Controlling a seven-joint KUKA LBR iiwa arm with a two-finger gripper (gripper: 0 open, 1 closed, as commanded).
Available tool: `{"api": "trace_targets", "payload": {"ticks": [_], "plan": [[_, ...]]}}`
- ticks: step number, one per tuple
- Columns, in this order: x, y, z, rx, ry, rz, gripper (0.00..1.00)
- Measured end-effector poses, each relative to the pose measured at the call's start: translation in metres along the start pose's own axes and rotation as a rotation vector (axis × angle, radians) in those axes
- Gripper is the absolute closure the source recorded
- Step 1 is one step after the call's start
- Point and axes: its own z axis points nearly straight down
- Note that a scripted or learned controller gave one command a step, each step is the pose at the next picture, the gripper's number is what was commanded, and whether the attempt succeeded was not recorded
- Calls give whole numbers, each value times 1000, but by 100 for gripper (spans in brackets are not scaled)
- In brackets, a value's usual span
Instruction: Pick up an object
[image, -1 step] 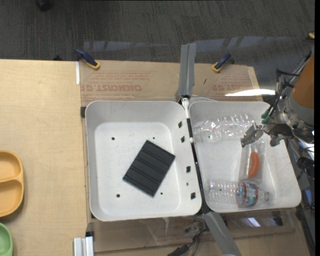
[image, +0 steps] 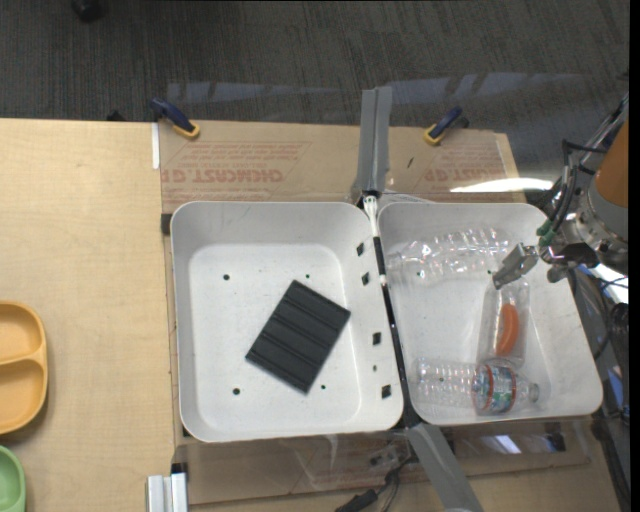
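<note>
In the left bin (image: 200, 240) a black ridged rectangular pad (image: 298, 335) lies flat at a slant. The right bin (image: 440, 325) holds a crushed clear plastic bottle (image: 450, 255) near its far side. An orange item in a clear wrapper (image: 508, 328) lies right of the middle, and a clear bottle with a colourful label (image: 480, 385) rests along the near wall. My gripper (image: 530, 262) hangs over the right bin's far right part, just above the wrapper's top end and beside the crushed bottle. The arm's orange band (image: 612, 170) is at the right edge.
Flattened cardboard (image: 260, 165) lies behind both bins, pinned by two clamps (image: 178, 122) (image: 442, 125). On the wooden table at the left sit an orange divided tray (image: 20, 365) and a green dish (image: 8, 482). A grey divider bar (image: 372, 140) runs between the bins.
</note>
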Motion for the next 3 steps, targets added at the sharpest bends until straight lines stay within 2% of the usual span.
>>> {"api": "trace_targets", "payload": {"ticks": [1,2,3], "plan": [[-54,-21,95,-8,-2,111,0],[-18,13,144,-9,-1,117,0],[-19,13,134,-10,-1,120,100]]}}
